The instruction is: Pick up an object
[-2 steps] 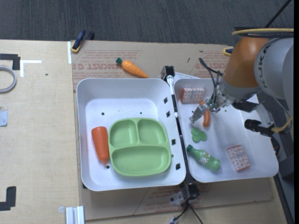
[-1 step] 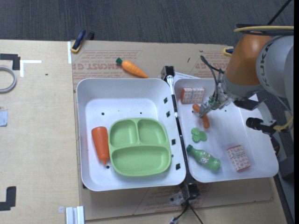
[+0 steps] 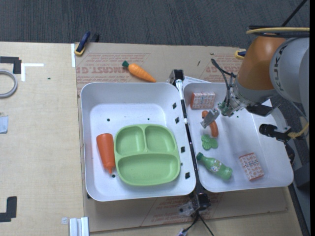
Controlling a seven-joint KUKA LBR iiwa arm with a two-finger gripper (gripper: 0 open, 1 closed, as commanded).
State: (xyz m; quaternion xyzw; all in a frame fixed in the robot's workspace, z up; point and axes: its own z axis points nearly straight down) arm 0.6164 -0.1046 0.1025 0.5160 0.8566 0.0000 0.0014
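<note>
The hand (image 3: 211, 118) is hovering in the right bin (image 3: 275, 173), its grip impossible to tell, just above a small sausage (image 3: 213, 129) lying at its six o'clock.

Single fixed camera above bench, slanted downward, mid-distance; both white bins (image 3: 88, 146) in frame.

The arm (image 3: 290, 63) is presenting a rounded grey casing with an orange band (image 3: 261, 58), thin black cables and a small metallic gripper (image 3: 212, 117).
</note>
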